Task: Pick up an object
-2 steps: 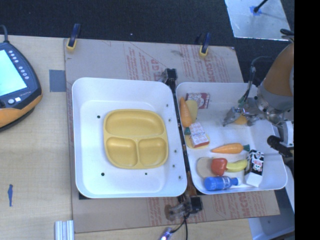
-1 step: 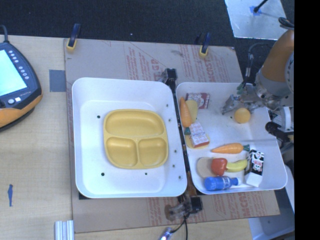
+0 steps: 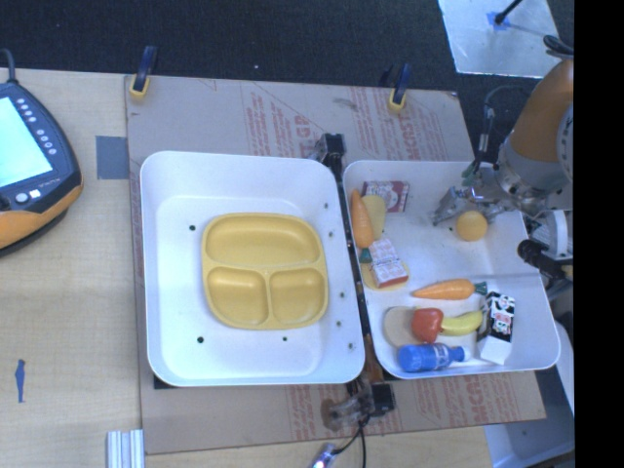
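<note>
Blue bottle (image 3: pixel 425 358) is lying at the right bin's (image 3: pixel 531 361) near edge while, far back, the fingers (image 3: pixel 466 203), state unclear, are hovering just above-left of a yellow lemon (image 3: pixel 472 226).

A teach pendant (image 3: pixel 29 169) is seen at the bench's left edge, while two yellow-tipped clamps (image 3: pixel 142 74) are fixed along a cardboard sheet (image 3: pixel 292 115).

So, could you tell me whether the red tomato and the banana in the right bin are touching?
Touching. The camera view shows the red tomato pressed against the left end of the banana, with no white bin floor visible between them.
</note>
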Controlling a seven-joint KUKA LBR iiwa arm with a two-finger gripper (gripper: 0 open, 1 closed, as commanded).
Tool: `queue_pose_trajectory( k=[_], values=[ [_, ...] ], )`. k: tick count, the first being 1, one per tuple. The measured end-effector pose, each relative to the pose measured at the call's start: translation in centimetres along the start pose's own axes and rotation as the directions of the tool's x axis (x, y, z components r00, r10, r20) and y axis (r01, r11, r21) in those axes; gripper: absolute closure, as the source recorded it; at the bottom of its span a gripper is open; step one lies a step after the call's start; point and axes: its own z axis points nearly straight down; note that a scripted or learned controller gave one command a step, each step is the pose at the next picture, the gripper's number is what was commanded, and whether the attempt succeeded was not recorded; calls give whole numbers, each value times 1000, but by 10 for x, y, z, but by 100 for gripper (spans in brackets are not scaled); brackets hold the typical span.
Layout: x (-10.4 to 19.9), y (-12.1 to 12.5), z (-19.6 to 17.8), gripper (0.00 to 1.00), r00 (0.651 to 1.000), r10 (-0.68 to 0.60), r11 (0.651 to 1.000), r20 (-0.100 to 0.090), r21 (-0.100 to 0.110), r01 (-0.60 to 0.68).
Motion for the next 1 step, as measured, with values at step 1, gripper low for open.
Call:
queue_pose_trajectory(
  k=[1],
  values=[
    [0, 0, -11, 100, 1000, -5, 1000, 0, 1, 5]
  ],
)
